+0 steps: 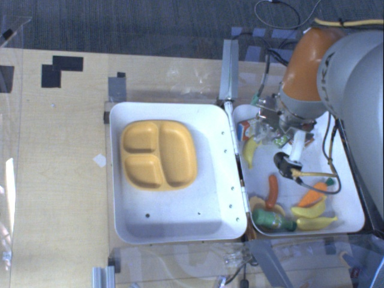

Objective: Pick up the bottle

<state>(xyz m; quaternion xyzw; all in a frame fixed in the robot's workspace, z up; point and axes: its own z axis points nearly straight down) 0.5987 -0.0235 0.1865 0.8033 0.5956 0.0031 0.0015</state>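
- Gripper (277, 131) sits over right bin (354, 212), at 12 o'clock; grip state cannot be judged.
- Bottle (273, 219) lies at bin's 7 o'clock, beside sausage (272, 191).
- Advice: descend centred on bottle, clear of sausage.

The bulky, rounded grey arm (354, 77) wears a glossy orange band (306, 62) above its wrist. Thin black cables (329, 143) loop around the cluttered metal wrist fittings (281, 120).
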